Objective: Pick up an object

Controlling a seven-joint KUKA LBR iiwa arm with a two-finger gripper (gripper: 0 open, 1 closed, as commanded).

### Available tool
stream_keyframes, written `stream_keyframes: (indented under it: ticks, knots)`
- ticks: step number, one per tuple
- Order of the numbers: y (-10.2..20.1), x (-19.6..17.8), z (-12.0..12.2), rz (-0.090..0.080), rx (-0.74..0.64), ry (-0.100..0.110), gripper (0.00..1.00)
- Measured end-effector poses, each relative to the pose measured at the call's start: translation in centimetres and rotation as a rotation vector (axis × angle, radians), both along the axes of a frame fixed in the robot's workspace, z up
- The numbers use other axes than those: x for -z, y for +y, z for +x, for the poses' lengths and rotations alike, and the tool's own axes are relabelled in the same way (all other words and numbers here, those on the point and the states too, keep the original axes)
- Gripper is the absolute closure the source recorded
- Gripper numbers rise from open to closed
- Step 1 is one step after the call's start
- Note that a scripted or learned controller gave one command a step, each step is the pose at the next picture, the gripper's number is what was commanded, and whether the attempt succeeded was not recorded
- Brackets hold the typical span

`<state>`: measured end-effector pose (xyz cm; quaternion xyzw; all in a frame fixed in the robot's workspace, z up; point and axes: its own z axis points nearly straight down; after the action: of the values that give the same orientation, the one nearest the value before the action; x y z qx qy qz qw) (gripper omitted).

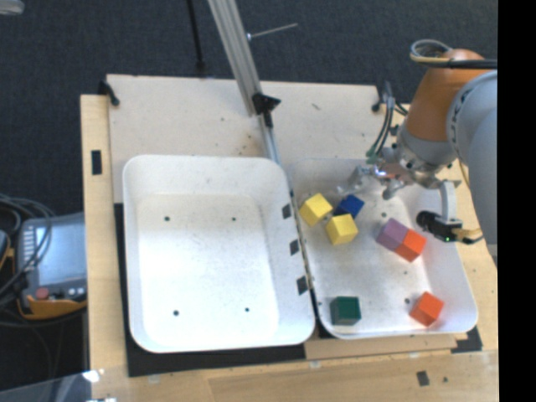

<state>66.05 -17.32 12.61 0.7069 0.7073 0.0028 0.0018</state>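
Note:
The right bin (452,296) holds several small blocks. Two yellow blocks (316,209) (342,229) lie near its left side with a blue block (352,205) behind them. A purple and orange block (399,239) sits mid-bin, an orange block (427,308) at the front right and a green block (344,310) at the front left. My gripper (375,178) hangs over the bin's back part, just right of and above the blue block. Nothing shows between its fingers.
The left bin (209,254) stands beside the right one, sharing a raised rim with black clips (295,245). A slanted metal rail (239,48) rises from the bench behind the bins. Cables and a grey box (46,258) lie off the bench to the left.

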Motion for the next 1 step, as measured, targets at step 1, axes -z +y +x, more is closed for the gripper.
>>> stream_keyframes:
  ticks: [1]
  knots:
    - [0.05,0.18,0.62,-0.004,-0.005,-0.019,0.0]
